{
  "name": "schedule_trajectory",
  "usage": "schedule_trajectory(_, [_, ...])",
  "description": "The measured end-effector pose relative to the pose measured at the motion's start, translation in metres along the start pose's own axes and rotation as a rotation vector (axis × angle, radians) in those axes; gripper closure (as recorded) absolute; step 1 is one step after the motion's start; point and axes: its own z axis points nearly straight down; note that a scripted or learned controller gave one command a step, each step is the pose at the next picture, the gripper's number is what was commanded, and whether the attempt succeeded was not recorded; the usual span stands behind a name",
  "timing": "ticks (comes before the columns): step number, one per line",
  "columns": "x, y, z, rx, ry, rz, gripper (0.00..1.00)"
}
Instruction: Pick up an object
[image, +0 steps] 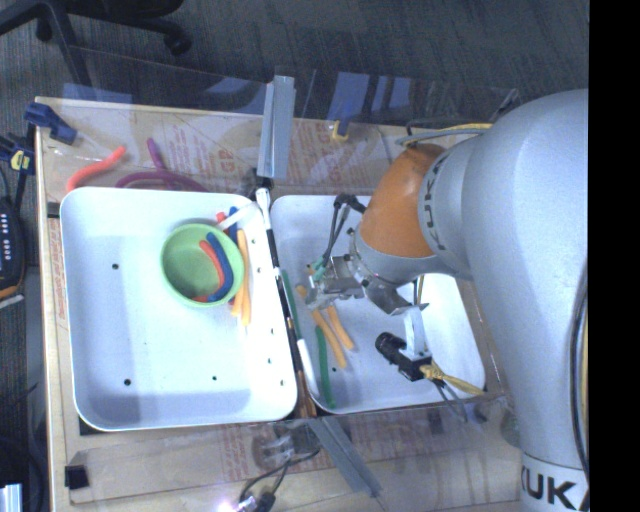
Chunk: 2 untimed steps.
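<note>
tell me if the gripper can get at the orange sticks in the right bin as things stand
Probably yes. The gripper hangs low in the right bin, just above the orange sticks, which lie bare on the bin floor. A green stick lies close beside them and might get caught too.

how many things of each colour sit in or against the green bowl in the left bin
green bowl: 1
red piece inside it: 1
blue piece at its lower rim: 1
orange sticks against its right side: 2, though they overlap and the count is unsure
total: 5
</note>
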Motion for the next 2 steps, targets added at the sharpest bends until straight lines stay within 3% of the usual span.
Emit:
schedule_trajectory(1, [0.0645, 0.0189, -0.0871, 0.002, -0.001, -0.184, 1.00])
schedule_trajectory(2, [0.0645, 0.0188, -0.0870, 0.003, -0.001, -0.184, 0.00])
